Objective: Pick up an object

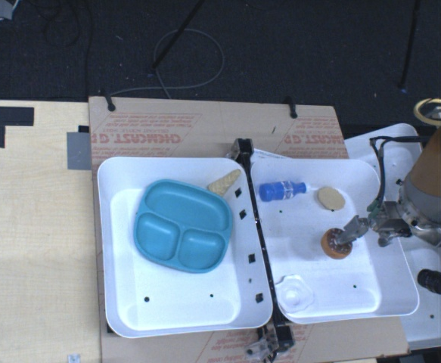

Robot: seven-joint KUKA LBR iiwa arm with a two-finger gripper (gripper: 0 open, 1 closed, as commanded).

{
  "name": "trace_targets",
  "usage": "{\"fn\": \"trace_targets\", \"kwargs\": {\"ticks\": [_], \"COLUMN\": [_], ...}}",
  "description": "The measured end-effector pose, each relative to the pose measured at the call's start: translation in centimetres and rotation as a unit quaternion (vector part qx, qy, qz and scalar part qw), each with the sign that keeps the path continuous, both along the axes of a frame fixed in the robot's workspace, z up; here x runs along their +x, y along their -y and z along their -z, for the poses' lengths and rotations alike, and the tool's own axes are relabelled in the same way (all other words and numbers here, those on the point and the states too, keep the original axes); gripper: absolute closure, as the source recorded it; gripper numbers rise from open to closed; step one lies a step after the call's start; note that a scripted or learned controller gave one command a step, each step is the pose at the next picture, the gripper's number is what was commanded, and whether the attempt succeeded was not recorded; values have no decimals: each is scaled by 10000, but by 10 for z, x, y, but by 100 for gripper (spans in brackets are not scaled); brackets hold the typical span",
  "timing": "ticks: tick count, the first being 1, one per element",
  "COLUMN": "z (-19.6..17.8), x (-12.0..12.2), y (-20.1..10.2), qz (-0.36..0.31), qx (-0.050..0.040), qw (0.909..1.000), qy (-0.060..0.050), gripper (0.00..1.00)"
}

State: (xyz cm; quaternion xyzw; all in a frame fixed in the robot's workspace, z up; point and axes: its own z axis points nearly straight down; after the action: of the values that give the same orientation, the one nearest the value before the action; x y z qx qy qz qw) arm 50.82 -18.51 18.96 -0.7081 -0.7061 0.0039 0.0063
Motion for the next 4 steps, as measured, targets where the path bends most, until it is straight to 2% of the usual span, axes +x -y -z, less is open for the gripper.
{"fn": "trace_targets", "kwargs": {"ticks": [1,2,3,4], "z": [-6,58,99,86], "x": [3,1,2,4], "y": [0,-3,0,-6], "qz": [-12,-15,-1,-20], "qx": [-16,-1,-24,52], "qw": [10000,10000,10000,10000], "qy": [64,31,72,67], "gripper": [0,0,0,100]}}
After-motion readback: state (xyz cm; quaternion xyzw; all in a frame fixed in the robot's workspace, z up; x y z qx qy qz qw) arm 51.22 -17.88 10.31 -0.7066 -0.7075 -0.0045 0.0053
